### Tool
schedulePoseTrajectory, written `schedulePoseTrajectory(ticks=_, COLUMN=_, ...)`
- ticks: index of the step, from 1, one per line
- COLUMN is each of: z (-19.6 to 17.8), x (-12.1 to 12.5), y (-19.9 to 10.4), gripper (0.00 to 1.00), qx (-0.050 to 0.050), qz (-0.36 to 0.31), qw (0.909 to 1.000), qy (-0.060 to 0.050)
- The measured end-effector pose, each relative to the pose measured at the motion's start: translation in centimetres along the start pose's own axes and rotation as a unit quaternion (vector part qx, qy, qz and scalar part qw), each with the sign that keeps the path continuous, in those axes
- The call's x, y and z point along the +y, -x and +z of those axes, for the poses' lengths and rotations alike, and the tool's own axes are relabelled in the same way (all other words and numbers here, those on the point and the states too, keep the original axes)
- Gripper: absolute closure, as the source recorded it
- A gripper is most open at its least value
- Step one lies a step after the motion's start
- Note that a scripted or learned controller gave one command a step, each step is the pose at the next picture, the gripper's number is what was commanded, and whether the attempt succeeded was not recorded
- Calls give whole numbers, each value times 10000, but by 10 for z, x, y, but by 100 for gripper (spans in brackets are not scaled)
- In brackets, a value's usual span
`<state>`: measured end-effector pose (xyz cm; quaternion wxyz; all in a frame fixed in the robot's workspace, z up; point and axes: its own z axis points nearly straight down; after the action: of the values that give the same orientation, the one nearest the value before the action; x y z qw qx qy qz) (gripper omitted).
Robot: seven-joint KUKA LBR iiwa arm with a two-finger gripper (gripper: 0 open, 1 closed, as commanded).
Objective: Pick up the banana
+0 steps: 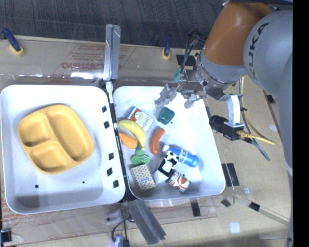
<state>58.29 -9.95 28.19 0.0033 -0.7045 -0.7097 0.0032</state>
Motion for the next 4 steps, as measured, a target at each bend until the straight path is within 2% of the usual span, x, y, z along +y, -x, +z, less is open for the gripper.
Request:
schedulePoseTrajectory(ticks=1, z=94, x=9, y=-108, gripper=0, qx=-8, qz=-826, qw=9966, qy=-2)
schedulePoseTrajectory(ticks=2, z=94, x=-27, y=-22, gripper=0, qx=-2, qz=-831, qw=9965, qy=6)
schedulePoseTrajectory(ticks=3, z=152, x=-19, y=-9, gripper=0, qx=-1, qz=-2087, qw=9780, qy=19)
schedulePoseTrajectory(ticks=4, z=194, x=8, y=4, gripper=0, qx=-4, qz=-2103, qw=9776, qy=20)
